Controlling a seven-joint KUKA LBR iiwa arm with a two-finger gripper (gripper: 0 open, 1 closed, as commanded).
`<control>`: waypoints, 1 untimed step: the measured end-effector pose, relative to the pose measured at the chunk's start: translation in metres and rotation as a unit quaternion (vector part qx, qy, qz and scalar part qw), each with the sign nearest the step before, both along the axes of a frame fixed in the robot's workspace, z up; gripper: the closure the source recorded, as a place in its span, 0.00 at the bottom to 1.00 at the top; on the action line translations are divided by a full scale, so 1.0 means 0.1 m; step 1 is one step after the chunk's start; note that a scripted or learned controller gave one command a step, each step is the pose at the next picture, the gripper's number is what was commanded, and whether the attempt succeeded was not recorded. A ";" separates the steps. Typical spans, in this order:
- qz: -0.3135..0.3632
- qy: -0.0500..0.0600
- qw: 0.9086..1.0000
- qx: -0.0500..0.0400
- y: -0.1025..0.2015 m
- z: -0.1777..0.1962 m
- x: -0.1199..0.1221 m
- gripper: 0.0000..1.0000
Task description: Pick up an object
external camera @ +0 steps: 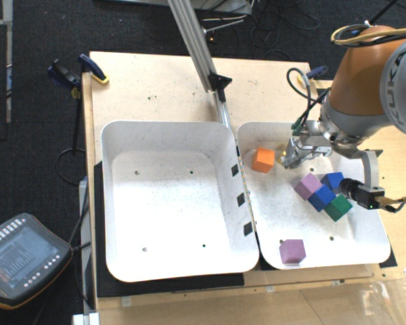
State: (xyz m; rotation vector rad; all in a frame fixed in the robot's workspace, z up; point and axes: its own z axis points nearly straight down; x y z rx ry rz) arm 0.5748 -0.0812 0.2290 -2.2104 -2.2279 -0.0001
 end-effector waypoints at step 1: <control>0.000 -0.001 1.000 0.000 0.47 0.08 -0.09 1.00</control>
